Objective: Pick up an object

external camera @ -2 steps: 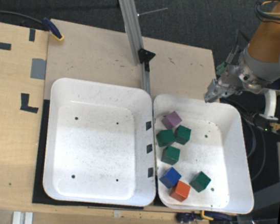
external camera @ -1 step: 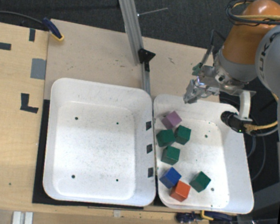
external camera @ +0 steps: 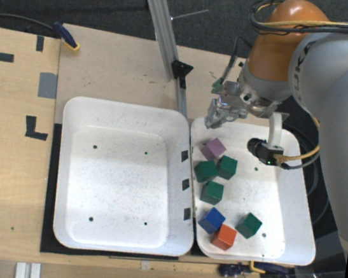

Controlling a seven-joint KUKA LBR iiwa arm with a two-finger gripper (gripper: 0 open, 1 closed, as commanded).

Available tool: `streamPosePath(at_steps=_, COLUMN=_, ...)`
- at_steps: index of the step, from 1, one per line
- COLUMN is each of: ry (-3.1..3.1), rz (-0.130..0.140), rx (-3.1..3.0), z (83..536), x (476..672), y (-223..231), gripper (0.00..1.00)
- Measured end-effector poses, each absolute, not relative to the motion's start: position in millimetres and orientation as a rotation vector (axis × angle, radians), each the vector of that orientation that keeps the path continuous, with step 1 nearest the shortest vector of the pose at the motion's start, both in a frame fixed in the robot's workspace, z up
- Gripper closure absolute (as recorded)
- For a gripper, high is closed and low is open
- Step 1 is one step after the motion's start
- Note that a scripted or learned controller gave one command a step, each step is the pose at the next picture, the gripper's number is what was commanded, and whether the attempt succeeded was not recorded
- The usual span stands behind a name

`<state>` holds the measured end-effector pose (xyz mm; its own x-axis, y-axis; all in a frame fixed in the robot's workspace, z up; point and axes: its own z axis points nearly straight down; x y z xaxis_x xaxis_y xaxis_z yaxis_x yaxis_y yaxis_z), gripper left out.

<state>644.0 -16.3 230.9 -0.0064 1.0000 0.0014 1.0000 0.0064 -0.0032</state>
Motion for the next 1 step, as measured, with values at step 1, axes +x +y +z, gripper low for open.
streamPosePath(at_steps=1, ry=-2.227, rz=0.002, rx=-2.211, z=220.5, x=639.3, y=41.1, gripper=1.0)
